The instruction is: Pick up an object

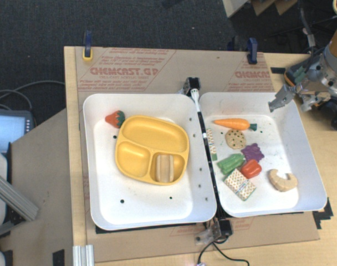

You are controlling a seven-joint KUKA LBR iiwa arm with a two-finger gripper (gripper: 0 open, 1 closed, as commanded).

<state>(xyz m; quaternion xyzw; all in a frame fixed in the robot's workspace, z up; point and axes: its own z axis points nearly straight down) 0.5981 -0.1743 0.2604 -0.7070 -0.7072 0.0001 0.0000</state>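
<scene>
Gripper (281, 100) of the grey arm hangs over the far right corner of the right bin (307, 165), at the rim, with nothing seen between its fingers; whether they are spread or pressed together cannot be told from this angle. The toys lie well apart from it across the bin floor. An orange carrot (233, 124) lies crosswise near the far side, with a brown cookie (234, 139) just below it. Purple grapes (252, 151) sit beside a green pepper (230, 163), and a red pepper (250, 169) touches a patterned block (240, 185) toward the near side. A tan bitten pastry (281, 180) lies alone near the right wall. In the left bin (102, 193), a yellow divided plate (152, 149) holds a pale piece (164, 168) in its lower right compartment, and a strawberry (115, 118) rests just beside the plate's far left edge. Both bins stand on a brown board (157, 65) clamped to the bench.
</scene>
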